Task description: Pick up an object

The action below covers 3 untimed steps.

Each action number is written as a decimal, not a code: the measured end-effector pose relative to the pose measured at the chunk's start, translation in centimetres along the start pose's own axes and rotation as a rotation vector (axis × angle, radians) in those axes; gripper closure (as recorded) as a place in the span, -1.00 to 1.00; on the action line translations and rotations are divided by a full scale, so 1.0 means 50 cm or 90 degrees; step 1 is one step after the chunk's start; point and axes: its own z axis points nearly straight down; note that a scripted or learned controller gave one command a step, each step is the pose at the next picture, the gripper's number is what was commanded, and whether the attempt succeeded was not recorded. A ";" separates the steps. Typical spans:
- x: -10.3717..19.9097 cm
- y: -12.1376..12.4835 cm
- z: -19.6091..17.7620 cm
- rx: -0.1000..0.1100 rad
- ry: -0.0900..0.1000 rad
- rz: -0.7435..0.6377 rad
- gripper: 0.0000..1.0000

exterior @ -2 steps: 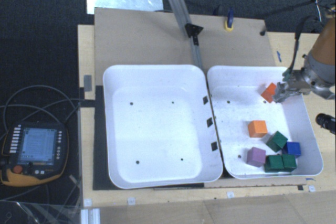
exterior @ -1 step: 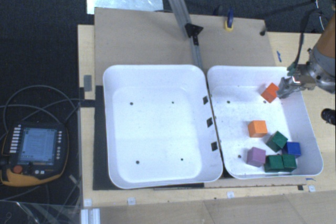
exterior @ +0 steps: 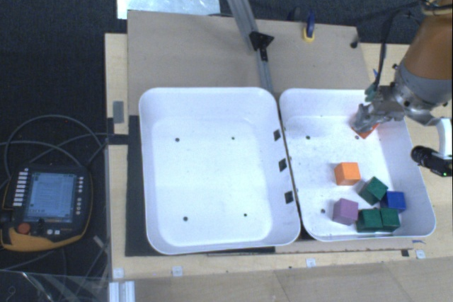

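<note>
My gripper [exterior: 367,125] hangs over the back part of the right bin [exterior: 311,223], near its far wall. A small red-orange block [exterior: 365,131] shows between the fingertips, and the fingers are shut on it. Loose in the same bin, toward the front right, lie an orange cube [exterior: 347,172], a dark green cube [exterior: 374,189], a blue cube [exterior: 394,200], a purple cube [exterior: 345,211] and a pair of green blocks [exterior: 376,220] against the front wall.
The left bin [exterior: 152,152] sits beside the right one, with a ridge between them. A slanted metal pole [exterior: 241,0] crosses the back of the bench. A teach pendant [exterior: 48,205] lies off the bench to the left.
</note>
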 end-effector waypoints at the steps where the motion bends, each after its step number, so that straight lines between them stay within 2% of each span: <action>1: 0.102 -0.010 0.008 0.001 0.001 -0.001 1.00; 3: 0.328 0.030 -0.017 -0.001 0.001 -0.002 1.00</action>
